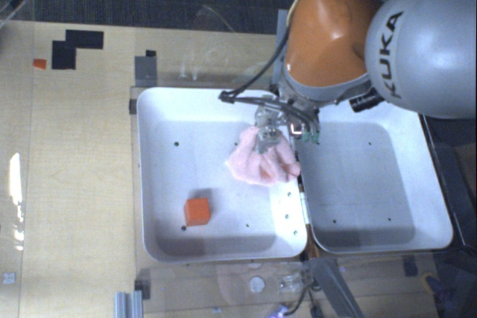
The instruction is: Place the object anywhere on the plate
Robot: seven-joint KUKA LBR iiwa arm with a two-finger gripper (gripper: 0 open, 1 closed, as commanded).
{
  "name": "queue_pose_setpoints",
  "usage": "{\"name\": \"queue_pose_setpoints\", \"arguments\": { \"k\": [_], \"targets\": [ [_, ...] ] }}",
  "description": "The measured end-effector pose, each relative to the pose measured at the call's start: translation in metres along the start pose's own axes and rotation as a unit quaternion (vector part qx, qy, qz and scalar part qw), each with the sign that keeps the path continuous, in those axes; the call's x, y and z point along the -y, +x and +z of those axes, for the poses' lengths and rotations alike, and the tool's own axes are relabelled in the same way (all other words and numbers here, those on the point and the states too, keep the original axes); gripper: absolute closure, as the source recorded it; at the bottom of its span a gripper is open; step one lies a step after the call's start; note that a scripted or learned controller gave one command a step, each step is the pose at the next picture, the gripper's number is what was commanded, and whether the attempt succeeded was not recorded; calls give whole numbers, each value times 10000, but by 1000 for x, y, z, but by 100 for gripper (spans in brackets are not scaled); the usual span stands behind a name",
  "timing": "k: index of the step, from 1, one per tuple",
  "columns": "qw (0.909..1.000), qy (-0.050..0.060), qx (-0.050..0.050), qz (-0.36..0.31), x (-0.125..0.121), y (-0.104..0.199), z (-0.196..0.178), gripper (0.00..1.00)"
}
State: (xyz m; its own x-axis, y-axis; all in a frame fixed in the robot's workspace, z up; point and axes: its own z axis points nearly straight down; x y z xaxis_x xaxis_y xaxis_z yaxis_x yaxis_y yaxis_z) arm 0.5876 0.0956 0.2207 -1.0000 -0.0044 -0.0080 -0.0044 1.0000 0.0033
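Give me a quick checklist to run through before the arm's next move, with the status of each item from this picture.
1. Cloth in grip: the pink cloth hangs bunched right under the gripper with its top at the fingertips. Ok, apparently held.
2. Grip security: how much fabric is pinched is too small to see. Cannot tell.
3. Plate located: no plate can be made out in either bin. Not ok.
4. Cloth clear of the bin edge: it hangs by the left bin's right wall, next to the right bin. Cannot tell whether it touches.
5. Orange block: it sits apart, in the left bin's near corner, away from the cloth. Ok.
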Motion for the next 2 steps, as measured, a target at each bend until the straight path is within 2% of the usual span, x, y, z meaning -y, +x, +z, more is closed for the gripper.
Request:
{"name": "queue_pose_setpoints", "arguments": {
  "k": [1,2],
  "targets": [
    [10000,-3,2,-12,-51,26,-11,100],
    [10000,-1,-11,-6,-94,53,-5,100]
  ]
}}
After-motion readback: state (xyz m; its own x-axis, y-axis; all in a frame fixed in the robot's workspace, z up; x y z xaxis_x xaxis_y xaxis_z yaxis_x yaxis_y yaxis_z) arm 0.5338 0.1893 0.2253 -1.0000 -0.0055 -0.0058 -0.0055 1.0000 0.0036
